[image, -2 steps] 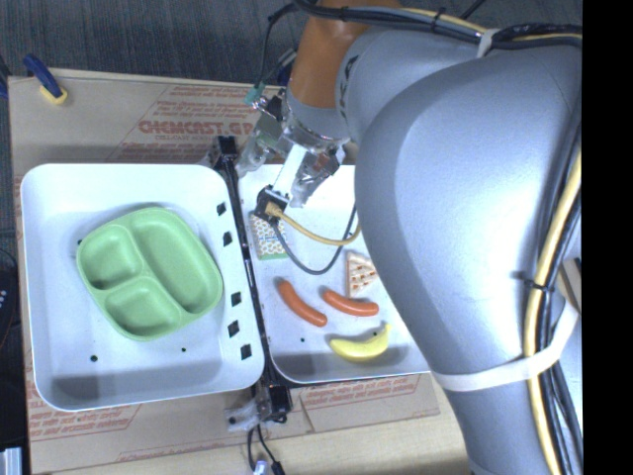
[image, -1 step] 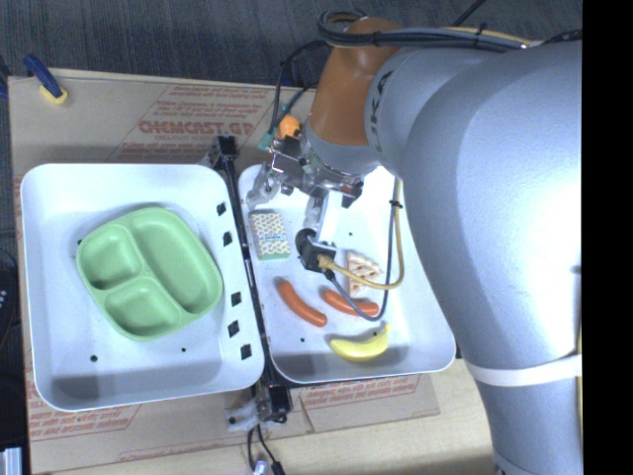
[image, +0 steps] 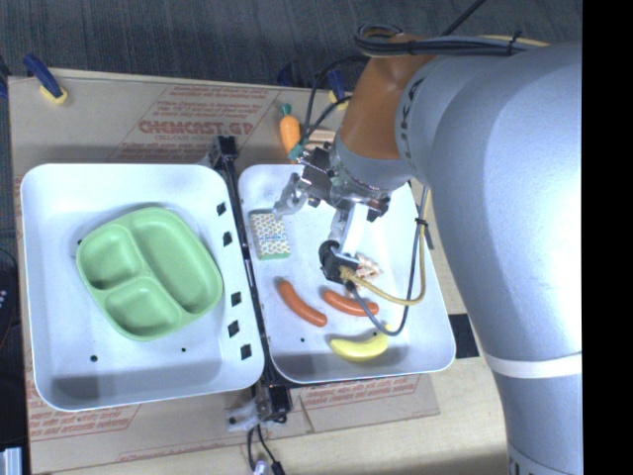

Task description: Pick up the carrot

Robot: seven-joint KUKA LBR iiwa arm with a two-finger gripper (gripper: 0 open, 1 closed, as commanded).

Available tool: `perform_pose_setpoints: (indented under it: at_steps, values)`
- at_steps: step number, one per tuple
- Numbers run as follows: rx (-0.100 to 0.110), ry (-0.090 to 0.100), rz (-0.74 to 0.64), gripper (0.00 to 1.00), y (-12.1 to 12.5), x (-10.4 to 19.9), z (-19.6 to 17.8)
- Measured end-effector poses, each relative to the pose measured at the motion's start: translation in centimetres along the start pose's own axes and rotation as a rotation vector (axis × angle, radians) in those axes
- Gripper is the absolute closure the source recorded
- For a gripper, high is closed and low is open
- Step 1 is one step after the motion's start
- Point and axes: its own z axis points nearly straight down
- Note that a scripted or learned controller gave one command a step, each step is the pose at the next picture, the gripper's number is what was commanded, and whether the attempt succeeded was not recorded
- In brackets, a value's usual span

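Lying on the cardboard bench (image: 178,117) just beyond the right bin (image: 420,339), the carrot (image: 288,132) sits untouched; jaws' state unclear.

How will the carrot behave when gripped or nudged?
The carrot looks small and smooth: probably stiff and light. Its rounded, tapering body may roll or slip from a pinch. On the flat cardboard, a nudge likely slides it.
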Motion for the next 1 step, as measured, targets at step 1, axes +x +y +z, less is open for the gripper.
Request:
perform_pose_setpoints:
  at_steps: [1]
  values:
    - [0.0, 0.0, 0.128, 0.0, 3.74, -4.6, 10.05]
